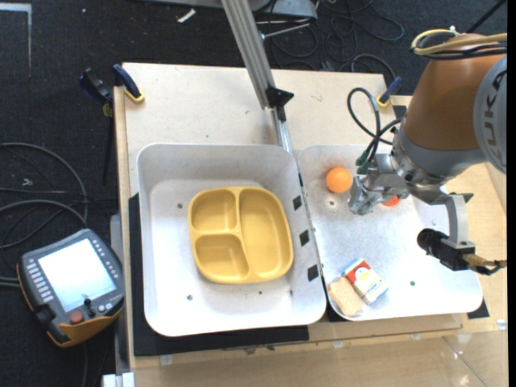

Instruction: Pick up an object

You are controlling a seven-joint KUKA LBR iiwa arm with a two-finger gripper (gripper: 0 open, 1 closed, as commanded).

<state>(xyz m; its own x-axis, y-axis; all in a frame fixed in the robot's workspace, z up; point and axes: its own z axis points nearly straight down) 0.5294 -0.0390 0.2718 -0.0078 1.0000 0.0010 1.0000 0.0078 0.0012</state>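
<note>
An orange ball (339, 180) lies near the back left of the right bin (403, 248). My gripper (360, 204) hangs just right of the ball, low over the bin floor. A small red-orange object (391, 201) peeks out from behind the gripper's right side. At the bin's front left lie a tan bread-like piece (345, 298) and a small red, white and yellow box (368, 281), touching each other. A yellow divided plate (240, 234) sits in the middle of the left bin (161, 216).
A slanted metal pole (254, 51) runs down to the seam between the bins. A black clamp-like part (442, 247) on the arm hangs over the right bin's right side. A teach pendant (68, 285) lies off the bench at left.
</note>
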